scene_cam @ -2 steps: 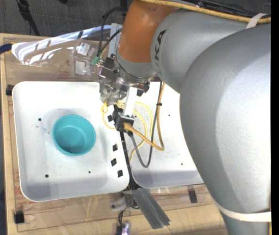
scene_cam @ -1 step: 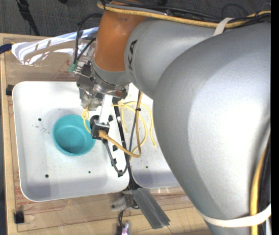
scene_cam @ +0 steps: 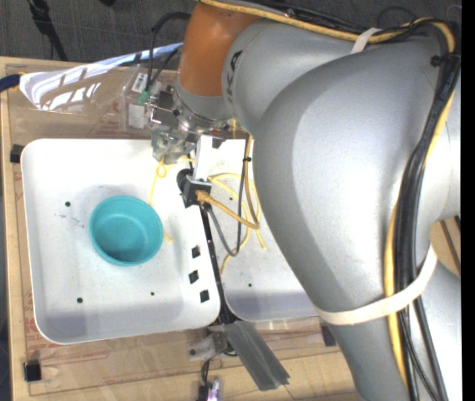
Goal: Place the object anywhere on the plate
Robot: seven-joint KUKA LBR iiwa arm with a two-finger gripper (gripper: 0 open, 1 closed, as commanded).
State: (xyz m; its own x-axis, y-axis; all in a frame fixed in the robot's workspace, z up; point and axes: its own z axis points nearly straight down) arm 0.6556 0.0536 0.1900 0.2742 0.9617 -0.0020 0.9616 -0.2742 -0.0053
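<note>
A round teal plate (scene_cam: 126, 230) lies in the left white bin (scene_cam: 62, 307), left of the bin's centre. My gripper (scene_cam: 169, 145) hangs over the far right corner of that bin, up and to the right of the plate and apart from it. The grey arm with its orange band (scene_cam: 208, 53) covers most of the right bin. I cannot make out any object at the gripper's tip; only thin yellow cable (scene_cam: 160, 175) shows just below it.
The divider between the two bins (scene_cam: 202, 257) runs down beside the plate, with black clips on it. Yellow and black cables (scene_cam: 237, 215) trail over the right bin's near-left part. A clear plastic sheet (scene_cam: 78, 86) lies behind the left bin.
</note>
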